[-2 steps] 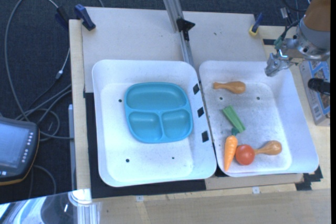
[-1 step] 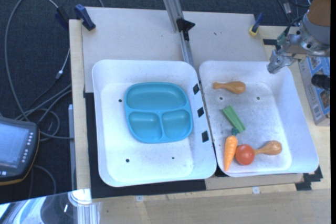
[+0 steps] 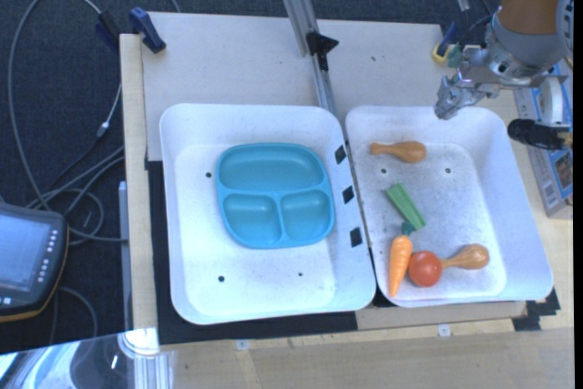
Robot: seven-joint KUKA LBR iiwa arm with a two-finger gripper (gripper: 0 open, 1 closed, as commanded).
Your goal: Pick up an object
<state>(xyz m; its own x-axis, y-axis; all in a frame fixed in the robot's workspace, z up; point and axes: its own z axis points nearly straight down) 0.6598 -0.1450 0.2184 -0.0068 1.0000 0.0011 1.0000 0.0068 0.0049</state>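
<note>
Gripper poised over the far rim of the right bin, nothing yet picked.

The gap between the fingers cannot be made out from above, and nothing is seen held. The candidate objects are all found in the right bin: a drumstick near the far side, a green block in the middle, and a carrot, a tomato and a second drumstick clustered at the near side, the tomato touching its neighbours. A blue tray lies in the left bin. A grasp among the cluster could be spoiled by the crowding; the round tomato would likely be squeezed out sideways.
</note>
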